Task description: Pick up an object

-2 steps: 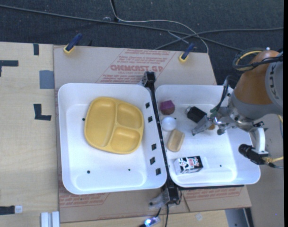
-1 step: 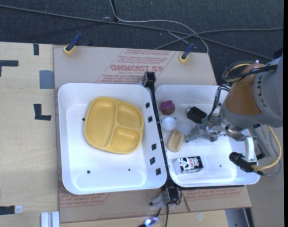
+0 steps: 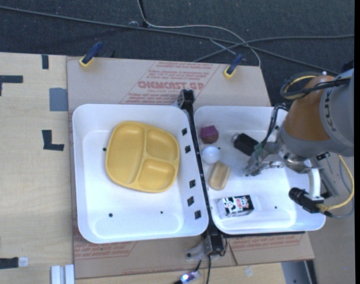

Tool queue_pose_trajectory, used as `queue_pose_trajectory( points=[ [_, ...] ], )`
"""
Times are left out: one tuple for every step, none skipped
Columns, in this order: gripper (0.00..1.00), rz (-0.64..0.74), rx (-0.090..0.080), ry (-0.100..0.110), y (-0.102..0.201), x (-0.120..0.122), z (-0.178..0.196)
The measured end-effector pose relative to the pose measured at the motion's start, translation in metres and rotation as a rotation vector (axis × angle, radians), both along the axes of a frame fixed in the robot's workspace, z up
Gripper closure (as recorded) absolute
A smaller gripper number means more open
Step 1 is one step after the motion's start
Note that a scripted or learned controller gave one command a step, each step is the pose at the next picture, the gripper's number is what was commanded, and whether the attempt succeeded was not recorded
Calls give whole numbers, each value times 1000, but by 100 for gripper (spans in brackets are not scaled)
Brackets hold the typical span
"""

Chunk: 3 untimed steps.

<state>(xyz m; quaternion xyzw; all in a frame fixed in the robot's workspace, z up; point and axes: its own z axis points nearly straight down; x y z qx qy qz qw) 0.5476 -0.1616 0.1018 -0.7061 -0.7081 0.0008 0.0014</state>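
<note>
Camera view looks down at a slant on two shallow white bins, and the right bin (image 3: 259,220) serves here as the landmark. The gripper (image 3: 255,165) sits over the middle of the right bin, at the end of the grey arm with its orange band (image 3: 304,117), and nothing shows between its tips; whether it is spread or closed I cannot tell from this angle. Just up and to the left of it, inside that bin, lies a small black block (image 3: 245,143), the nearest candidate; it looks rigid and light, so I judge a pinch across its short sides should hold. Toward the bin's left wall lie a purple cube (image 3: 209,134), a white ball (image 3: 211,154) just below it, and a tan oval piece (image 3: 219,176) below that. The ball is likely smooth and apt to roll out of a pinch, while the tan piece looks soft and would suit a grasp across its narrow width. Near the bin's front edge lies a small black-and-white carton (image 3: 236,205), flat on its side; it seems light but thin-walled, so it may crush. In the neighbouring left bin (image 3: 88,170) rests a yellow divided tray (image 3: 142,157), broad and stiff, best taken by its rim.
</note>
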Motion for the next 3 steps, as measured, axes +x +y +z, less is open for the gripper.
queue_pose_trajectory(
  points=[
    [100,-2,-1,-6,-6,6,46],
    [100,-2,-1,-6,-6,-1,92],
    [100,-1,-2,-7,-6,0,140]
  ],
)
